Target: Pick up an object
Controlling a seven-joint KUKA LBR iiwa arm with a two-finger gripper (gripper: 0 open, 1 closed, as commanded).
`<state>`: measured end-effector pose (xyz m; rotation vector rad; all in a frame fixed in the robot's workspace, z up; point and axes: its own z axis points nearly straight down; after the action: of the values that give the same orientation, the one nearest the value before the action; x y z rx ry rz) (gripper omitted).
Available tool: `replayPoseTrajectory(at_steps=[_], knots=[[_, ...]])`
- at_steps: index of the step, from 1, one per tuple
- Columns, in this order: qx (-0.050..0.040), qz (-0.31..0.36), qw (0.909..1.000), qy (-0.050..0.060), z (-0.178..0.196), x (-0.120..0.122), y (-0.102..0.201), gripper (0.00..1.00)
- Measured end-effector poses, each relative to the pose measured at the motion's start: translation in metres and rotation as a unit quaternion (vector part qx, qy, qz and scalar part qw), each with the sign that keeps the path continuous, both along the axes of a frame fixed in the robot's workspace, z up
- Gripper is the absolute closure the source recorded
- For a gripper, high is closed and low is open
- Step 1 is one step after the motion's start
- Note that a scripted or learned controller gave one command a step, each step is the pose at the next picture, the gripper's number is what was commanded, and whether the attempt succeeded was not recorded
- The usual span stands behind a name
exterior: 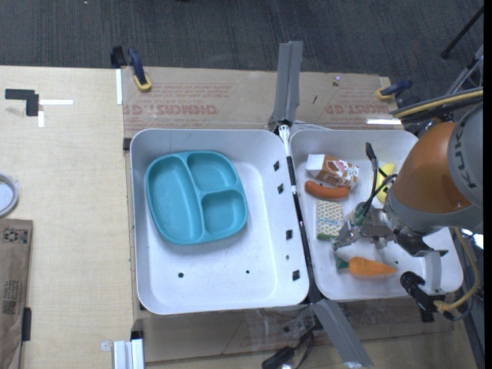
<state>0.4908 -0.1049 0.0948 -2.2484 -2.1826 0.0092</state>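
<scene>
The bench (61, 129) is seen from above with two white bins side by side. The left bin (154, 283) holds a blue divided plate (197, 197). The right bin (430, 283) holds the candidates for picking: a snack packet (338, 172) at the far end, a sausage (326, 190) just in front of it, a patterned card (329, 218) nearer the middle, a carrot (372, 267) towards the near edge, and something yellow (387, 172) partly hidden behind the arm.

The arm (430, 179) is reached in from the right and bent down over the right bin, with its orange band above the wrist. The gripper (355, 233) is held low, between the patterned card and the carrot, just above the carrot's green end.

How far the jaws are parted cannot be told, since they are small and blurred against the bin floor; nothing is seen to be held between them.

From here, a miss is judged likely: the gripper is set between things rather than squarely over one, so the jaws could be closed on bare floor. The carrot could be nudged aside and rolled away, or the flat card could simply be slid along without being lifted
</scene>
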Motion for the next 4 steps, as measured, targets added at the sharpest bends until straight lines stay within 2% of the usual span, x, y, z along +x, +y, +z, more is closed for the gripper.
replayPoseTrajectory(at_steps=[1,2,3,4], knots=[[-0.0021,-0.061,0.9981,-0.003,-0.006,0.116,0.005,0.0],[0.0006,-0.079,0.9968,0.015,-0.01,0.159,-0.011,0.0],[-0.0034,-0.079,0.9968,0.013,-0.004,0.16,-0.014,1.0],[-0.0026,-0.096,0.9954,-0.003,0.116,0.169,0.033,1.0]])
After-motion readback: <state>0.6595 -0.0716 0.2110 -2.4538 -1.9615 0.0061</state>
